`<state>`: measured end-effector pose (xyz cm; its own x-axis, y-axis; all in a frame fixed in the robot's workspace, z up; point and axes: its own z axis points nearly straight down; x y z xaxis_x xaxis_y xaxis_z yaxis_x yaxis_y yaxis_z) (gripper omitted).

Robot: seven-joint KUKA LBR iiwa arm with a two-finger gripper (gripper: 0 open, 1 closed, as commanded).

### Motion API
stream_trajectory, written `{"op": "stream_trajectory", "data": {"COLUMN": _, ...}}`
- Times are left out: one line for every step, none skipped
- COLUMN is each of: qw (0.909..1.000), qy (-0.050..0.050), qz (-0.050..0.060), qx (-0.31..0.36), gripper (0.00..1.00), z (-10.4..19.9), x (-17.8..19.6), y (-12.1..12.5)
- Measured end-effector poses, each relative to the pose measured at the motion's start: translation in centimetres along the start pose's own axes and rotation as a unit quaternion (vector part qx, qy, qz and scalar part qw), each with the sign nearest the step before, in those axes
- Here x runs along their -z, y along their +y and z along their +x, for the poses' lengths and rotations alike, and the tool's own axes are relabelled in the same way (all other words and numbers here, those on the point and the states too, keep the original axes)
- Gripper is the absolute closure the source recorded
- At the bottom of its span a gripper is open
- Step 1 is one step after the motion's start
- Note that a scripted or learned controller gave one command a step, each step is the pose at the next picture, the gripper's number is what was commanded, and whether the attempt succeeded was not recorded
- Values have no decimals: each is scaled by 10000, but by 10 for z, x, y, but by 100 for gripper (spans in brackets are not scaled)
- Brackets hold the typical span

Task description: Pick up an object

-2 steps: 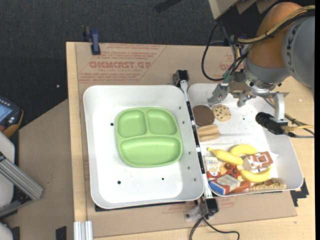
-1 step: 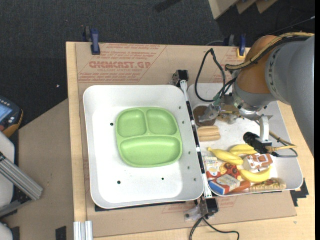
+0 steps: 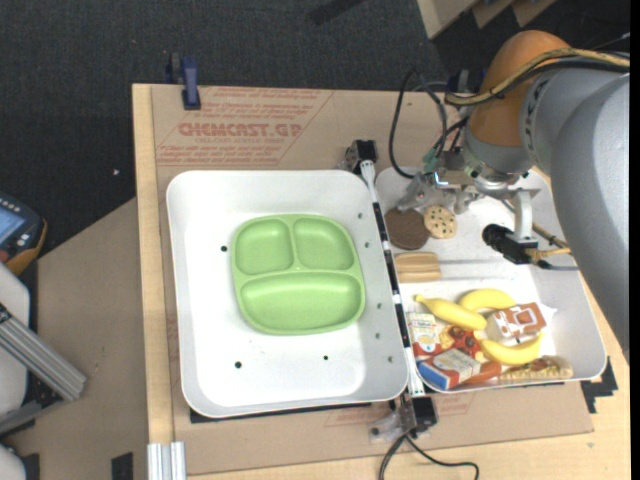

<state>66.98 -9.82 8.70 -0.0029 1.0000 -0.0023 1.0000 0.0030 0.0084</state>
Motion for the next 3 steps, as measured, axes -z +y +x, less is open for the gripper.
{"op": "stream_trajectory", "data": {"qw": 10000, "qy": 1, "qz": 18, "qx": -13, "gripper": 0, "z": 4, "x": 0, "y": -2}}
{"op": "stream_trajectory", "data": {"qw": 10000, "qy": 10, "qz": 14, "qx": -22, "gripper": 0, "z": 0, "x": 1, "y": -26}}
{"op": "stream_trajectory", "data": {"qw": 10000, "qy": -21, "qz": 14, "qx": -45, "gripper": 0, "z": -95, "x": -2, "y": -3}}
